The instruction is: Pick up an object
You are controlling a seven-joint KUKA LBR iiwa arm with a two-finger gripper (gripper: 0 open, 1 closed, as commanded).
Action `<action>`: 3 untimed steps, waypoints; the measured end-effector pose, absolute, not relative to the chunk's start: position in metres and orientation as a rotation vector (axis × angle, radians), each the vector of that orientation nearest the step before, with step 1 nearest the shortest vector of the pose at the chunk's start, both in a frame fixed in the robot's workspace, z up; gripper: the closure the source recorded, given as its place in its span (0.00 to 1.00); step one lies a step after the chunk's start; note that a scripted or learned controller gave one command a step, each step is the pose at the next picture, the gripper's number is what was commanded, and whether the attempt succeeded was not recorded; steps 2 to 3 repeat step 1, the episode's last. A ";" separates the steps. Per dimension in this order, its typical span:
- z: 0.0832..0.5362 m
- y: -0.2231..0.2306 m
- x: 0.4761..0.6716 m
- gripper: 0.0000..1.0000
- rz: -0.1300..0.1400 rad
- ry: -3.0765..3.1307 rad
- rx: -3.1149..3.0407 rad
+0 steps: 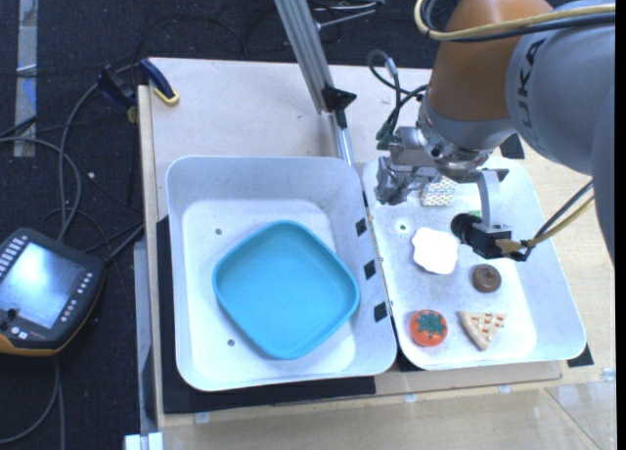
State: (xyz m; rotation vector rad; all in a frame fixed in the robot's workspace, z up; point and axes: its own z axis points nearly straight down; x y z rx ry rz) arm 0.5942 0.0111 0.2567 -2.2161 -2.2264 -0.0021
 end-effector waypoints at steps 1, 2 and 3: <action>0.244 0.053 0.578 1.00 0.001 -2.225 -2.216; 0.244 0.053 0.578 1.00 0.001 -2.225 -2.216; 0.244 0.053 0.578 1.00 0.001 -2.225 -2.216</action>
